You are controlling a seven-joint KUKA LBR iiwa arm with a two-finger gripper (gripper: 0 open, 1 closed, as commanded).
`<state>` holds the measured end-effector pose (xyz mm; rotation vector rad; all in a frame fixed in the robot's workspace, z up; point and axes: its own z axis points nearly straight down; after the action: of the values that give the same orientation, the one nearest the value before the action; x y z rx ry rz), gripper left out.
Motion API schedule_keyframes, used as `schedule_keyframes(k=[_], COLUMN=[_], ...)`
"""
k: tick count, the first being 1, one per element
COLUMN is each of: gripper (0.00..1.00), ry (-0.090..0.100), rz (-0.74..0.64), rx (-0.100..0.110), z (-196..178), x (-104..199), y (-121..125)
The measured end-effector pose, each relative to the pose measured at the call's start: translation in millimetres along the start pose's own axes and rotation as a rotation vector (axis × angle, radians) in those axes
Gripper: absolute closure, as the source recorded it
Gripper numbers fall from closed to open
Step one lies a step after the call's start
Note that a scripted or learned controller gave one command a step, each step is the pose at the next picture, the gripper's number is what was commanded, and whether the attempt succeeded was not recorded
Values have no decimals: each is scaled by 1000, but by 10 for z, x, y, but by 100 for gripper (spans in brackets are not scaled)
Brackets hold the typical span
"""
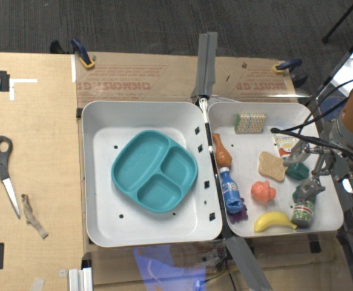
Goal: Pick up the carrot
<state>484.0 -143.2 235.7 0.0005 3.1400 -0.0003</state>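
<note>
Over the right bin (330, 220), wrist low, jaws spread apart above a small can (303, 213); carrot (221, 151) far across, untouched

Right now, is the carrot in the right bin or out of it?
In. The carrot lies flat on the floor of the right bin, against its left wall, just above the blue bottle.

The arm (352, 117) reached in from the right edge of the camera view, its orange band showing near the frame's border. The gripper (305, 173) hung low at the right side of the right-hand bin, its metal parts pointing down and leftward.
</note>
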Motion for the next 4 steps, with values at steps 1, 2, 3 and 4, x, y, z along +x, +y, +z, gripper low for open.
schedule_keyframes(k=[1, 2, 3, 4], gripper=[0, 0, 0, 0], ry=[-2, -3, 0, -2], rz=[-148, -194, -68, 157], rx=[0, 1, -1, 0], z=[192, 1219, 1439, 737], x=[-437, -790, -55, -262], y=[409, 114, 492, -224])
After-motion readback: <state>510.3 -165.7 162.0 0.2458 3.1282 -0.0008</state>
